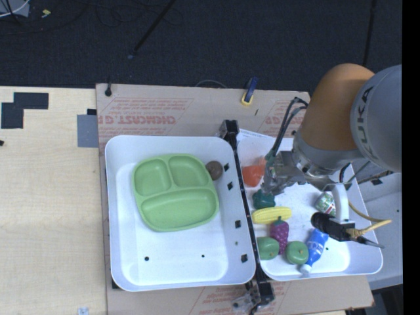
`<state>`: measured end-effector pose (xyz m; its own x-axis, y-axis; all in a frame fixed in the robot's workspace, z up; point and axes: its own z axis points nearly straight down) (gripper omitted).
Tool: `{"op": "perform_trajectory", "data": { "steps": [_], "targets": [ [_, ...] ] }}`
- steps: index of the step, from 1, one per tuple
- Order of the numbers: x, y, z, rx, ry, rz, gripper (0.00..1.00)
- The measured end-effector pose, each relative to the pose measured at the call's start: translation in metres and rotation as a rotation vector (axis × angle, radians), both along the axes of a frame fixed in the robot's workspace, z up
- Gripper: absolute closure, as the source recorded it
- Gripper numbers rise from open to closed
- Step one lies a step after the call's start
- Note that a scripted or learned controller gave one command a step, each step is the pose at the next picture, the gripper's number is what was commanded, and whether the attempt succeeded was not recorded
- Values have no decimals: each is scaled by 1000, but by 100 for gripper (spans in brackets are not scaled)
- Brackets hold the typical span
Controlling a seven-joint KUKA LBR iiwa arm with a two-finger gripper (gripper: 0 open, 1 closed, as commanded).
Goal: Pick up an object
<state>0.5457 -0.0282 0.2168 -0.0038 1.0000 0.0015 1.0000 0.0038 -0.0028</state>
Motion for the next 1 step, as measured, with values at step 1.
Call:
{"op": "perform_trajectory", "data": {
  "steps": [1],
  "targets": [
    [17,45,-6,1,0,1,100]
  ]
}}
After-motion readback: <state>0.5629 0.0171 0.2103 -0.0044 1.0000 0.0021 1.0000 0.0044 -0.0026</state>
